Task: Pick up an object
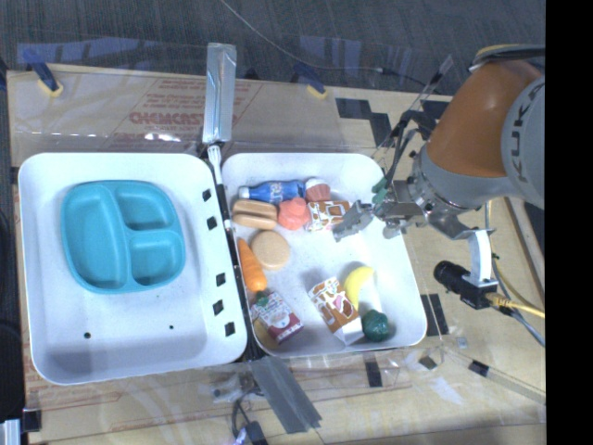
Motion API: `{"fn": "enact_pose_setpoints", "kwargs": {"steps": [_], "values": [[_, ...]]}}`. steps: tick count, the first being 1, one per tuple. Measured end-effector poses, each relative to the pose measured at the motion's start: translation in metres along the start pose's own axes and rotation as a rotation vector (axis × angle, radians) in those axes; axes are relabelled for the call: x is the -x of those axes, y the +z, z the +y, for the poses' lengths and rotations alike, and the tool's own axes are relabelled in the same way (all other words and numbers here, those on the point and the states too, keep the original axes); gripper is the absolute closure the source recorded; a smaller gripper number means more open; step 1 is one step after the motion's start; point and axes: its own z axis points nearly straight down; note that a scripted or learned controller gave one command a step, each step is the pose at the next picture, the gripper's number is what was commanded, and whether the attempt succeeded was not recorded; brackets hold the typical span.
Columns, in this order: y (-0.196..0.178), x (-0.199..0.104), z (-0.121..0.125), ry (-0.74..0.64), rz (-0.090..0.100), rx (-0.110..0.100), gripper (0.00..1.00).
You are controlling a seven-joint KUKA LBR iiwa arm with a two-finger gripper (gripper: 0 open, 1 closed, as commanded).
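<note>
White plastic, two shallow bins side by side on the surface (482, 378): left bin (56, 341) bearing a blue compartment tray (123, 233), right bin (408, 286) crowded with toy food. From the camera view, end effector (357, 219) low over the right bin's upper right part, just beside a small patterned carton (324, 214); fingers too blurred to judge, so cannot tell whether spread or closed, and nothing visibly held. Nearby: pink ball (294, 213), hot dog (255, 214), blue bottle (273, 191), round bun (271, 248), carrot (251, 265); lower down, banana (357, 284) and green piece (375, 324). Likely best done by centring over the carton, descending straight, closing squarely, avoiding the pink ball alongside.
</note>
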Motion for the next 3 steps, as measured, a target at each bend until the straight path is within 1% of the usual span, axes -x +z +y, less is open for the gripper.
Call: {"fn": "enact_pose_setpoints", "kwargs": {"steps": [1, 2, 3], "values": [[-0.01, 0.0, 0.001, -0.005, 0.001, -0.001, 1.0], [-0.01, 0.0, 0.001, -0.006, 0.0, -0.001, 0.0], [0.132, -0.002, -0.042, -0.09, 0.003, -0.008, 0.0]]}}
